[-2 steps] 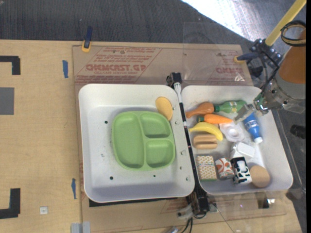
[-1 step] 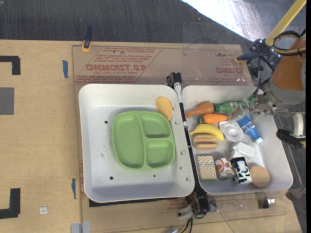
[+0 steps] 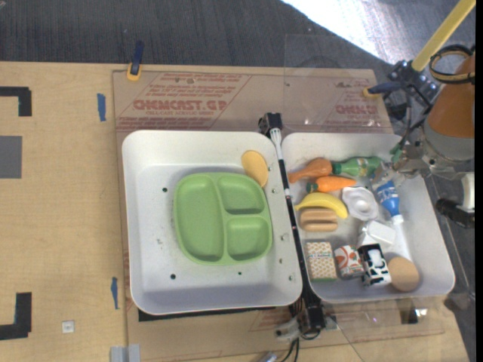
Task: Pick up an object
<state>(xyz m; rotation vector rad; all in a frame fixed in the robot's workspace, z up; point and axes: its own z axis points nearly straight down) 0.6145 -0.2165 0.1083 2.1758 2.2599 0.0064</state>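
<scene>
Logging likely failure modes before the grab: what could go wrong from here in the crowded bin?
1. The right bin is packed: banana, hot dog and white cup touch, so fingers may snag two items or slip off.
2. The egg sits against the bin wall, leaving little finger room.
3. The arm overhangs the bin's far corner, so its descent may bump the rim.

Red print reading "CHEMCAST GP" stands on the clear sheet [image 3: 189,100] lying beyond the left bin [image 3: 139,202]. Similar red print at its far right corner is too faint to read.
</scene>
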